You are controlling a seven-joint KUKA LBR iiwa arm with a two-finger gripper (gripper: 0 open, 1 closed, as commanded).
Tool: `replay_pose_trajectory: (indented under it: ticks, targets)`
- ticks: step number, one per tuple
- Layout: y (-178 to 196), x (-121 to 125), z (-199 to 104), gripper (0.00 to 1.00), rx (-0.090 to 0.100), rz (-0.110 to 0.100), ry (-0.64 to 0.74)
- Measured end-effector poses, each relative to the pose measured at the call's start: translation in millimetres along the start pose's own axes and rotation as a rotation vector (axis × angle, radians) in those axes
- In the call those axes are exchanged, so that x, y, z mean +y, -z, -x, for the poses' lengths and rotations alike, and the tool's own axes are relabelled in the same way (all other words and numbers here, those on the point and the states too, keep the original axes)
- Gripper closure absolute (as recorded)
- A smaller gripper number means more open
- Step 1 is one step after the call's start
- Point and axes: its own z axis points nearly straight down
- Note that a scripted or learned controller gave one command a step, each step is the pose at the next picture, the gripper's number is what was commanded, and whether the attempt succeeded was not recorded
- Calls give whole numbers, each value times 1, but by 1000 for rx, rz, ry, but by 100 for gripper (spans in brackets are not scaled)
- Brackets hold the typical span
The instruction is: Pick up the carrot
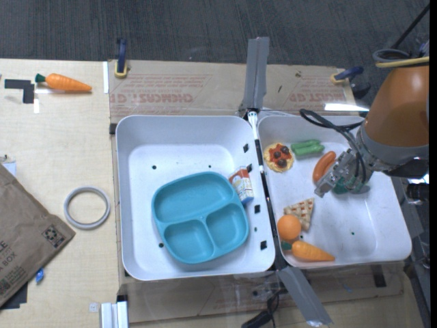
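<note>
Left bin (136, 203) holds blue three-compartment tray (199, 216), small bottle (242, 184) at its 2 o'clock, right bin (382, 248) holds tart (279, 156), green pepper (306, 147), sausage (323, 167), waffle slice (301, 210), orange (289, 227), tape ring (87, 206) on surface (54, 142) at 9 o'clock.

The grey arm (382, 142) entered from three o'clock, its orange band (403, 108) high at about two o'clock. Its wrist angled down toward eight o'clock, ending in the pincer (336, 182), whose tip was too blurred to read.
</note>
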Motion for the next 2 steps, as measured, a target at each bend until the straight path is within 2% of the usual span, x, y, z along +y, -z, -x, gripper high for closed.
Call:
replay_pose_trajectory:
  ticks: [1, 2]
  targets:
    - [9, 0, 1, 100, -2, 1, 1]
    - [20, 47, 9, 100, -2, 1, -14]
